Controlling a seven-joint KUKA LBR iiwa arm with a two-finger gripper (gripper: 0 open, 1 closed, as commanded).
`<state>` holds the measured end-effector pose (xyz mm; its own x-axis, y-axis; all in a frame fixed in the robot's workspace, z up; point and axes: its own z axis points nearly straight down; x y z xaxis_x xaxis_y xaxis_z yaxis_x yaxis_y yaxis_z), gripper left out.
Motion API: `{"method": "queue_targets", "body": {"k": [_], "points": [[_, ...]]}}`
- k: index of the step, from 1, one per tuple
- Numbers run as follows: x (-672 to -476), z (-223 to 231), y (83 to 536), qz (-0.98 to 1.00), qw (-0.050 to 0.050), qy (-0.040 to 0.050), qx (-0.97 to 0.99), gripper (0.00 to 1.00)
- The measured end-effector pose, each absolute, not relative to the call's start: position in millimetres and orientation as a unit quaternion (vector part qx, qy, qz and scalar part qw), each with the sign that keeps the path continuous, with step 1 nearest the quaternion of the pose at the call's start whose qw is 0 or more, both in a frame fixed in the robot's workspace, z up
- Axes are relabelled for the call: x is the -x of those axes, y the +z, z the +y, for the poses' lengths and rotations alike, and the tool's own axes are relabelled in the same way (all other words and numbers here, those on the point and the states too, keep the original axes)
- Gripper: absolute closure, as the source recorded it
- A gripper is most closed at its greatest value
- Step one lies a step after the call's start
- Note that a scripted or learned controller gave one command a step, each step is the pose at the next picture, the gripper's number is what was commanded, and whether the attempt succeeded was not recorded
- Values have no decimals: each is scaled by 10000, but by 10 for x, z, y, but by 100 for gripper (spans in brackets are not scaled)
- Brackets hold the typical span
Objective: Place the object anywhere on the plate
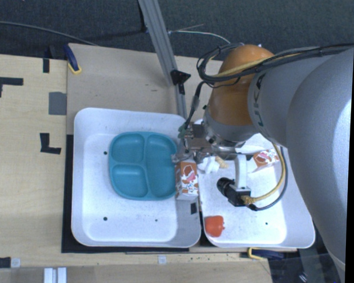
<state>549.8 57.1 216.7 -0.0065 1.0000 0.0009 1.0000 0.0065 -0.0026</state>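
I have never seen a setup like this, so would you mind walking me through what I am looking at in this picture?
This is one picture from a camera fixed above a bench, looking down at a slant. The big grey shape with the orange band is a robot arm reaching in from the right of the picture. At its end is a two-finger gripper. A small carton with a red and white print sits right below it, over the seam between the two bins; I cannot tell whether the gripper actually holds it.

On the bench are two shallow white bins. The left bin holds a blue plate with three compartments, where the object should end up. The right bin holds a small orange-red object and another small printed packet.
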Motion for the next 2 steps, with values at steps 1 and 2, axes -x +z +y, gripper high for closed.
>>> {"method": "queue_targets", "body": {"k": [1,2], "points": [[-5711,1048,2144,-7094,9,-1,7048,100],[-5853,1281,2344,-7087,3,-3,7055,100]]}}
